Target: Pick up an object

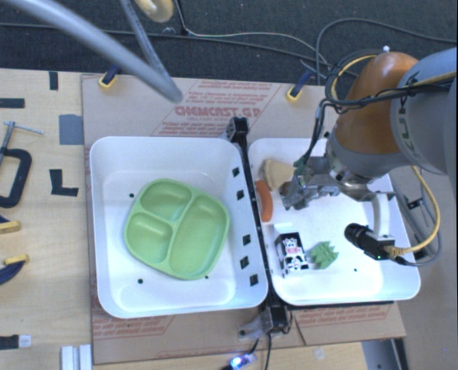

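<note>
Objects lie in the right bin (399, 287): an orange carrot-like piece (265, 203) by the left wall, a black-and-white carton (291, 253) and green leafy toy (322, 254) nearer. Gripper (300, 193) hovers over the far part; its opening I cannot tell. Left bin (106, 206) holds a green divided plate (176, 228).

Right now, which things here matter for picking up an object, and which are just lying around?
For the job:
- the gripper
- orange sausage-shaped piece
- tan wedge-shaped piece
- black and white carton
- green leafy toy
- right white bin

Just lying about:
- green divided plate in the left white bin
- black C-clamp
- yellow clips
</note>
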Robot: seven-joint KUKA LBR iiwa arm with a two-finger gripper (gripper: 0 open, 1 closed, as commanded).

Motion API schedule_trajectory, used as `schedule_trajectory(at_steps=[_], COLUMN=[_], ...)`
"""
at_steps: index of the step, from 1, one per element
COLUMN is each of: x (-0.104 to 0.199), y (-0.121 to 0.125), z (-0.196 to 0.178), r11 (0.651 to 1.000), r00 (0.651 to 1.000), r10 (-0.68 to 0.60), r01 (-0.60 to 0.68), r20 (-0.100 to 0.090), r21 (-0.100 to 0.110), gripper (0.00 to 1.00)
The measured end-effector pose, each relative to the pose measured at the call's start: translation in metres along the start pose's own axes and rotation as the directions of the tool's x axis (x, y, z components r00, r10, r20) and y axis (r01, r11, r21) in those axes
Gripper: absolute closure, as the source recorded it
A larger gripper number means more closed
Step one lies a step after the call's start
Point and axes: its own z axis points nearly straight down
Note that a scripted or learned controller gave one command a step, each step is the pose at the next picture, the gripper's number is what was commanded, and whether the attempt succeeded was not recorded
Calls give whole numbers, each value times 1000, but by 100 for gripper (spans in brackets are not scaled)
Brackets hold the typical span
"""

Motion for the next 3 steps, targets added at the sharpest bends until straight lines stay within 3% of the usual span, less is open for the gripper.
schedule_trajectory(at_steps=[1,3], x=[60,147], y=[6,34], z=[-3,-14], r11=[1000,1000], r00=[1000,1000], r10=[0,2], r01=[0,-2], r20=[0,1], r21=[0,0], gripper=[100,100])
